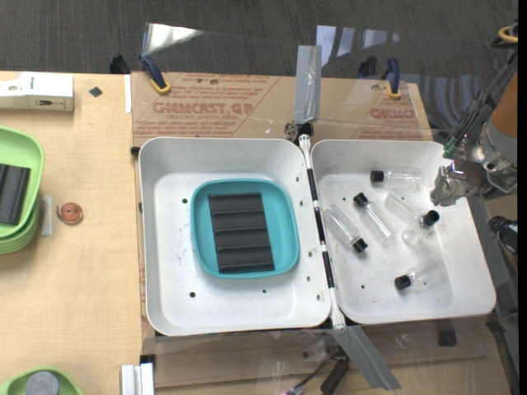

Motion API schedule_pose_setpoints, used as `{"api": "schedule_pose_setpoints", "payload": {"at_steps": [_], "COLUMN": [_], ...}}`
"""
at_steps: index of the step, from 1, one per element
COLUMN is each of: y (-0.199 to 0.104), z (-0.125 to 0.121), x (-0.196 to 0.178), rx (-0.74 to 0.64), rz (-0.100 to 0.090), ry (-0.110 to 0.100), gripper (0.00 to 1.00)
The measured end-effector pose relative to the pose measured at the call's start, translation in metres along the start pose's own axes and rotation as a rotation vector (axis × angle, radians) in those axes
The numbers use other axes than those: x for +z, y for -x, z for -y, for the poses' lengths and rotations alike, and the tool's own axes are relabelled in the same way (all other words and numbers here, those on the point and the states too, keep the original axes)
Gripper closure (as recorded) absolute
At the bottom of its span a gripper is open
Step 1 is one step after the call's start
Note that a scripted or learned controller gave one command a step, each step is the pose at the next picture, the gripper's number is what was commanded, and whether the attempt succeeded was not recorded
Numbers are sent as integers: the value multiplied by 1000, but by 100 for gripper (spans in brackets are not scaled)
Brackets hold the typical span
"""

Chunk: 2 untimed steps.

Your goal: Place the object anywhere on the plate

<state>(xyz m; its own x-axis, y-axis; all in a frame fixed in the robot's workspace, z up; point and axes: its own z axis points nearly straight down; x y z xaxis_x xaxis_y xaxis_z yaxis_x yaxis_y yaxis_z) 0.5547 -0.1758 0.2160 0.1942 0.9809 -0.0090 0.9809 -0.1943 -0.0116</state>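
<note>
A teal plate [287, 220] lies in the left bin [165, 245], and a black ridged insert [240, 230] covers its middle. Several clear vials with black caps are scattered in the right bin [461, 299]: one at the back [387, 175], one in the middle [372, 213], one further left [346, 230], one at the front [414, 278]. Another vial's black cap [429, 218] sits near the right wall. My gripper [442, 194] hangs over the right bin's right side, just above and right of that cap. Nothing is visible in its grasp.
A ridge [317, 220] divides the two bins. Cardboard [214, 105] with clamps lies behind them. On the wooden bench to the left are a green tray [25, 159], a white box [37, 93] and a small reddish disc [71, 212].
</note>
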Motion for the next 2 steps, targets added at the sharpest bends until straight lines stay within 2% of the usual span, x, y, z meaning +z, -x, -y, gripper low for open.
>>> {"api": "schedule_pose_setpoints", "payload": {"at_steps": [2], "y": [1], "z": [0], "x": [-16], "rx": [-4], "rz": [3], "ry": [-4], "gripper": [100]}}
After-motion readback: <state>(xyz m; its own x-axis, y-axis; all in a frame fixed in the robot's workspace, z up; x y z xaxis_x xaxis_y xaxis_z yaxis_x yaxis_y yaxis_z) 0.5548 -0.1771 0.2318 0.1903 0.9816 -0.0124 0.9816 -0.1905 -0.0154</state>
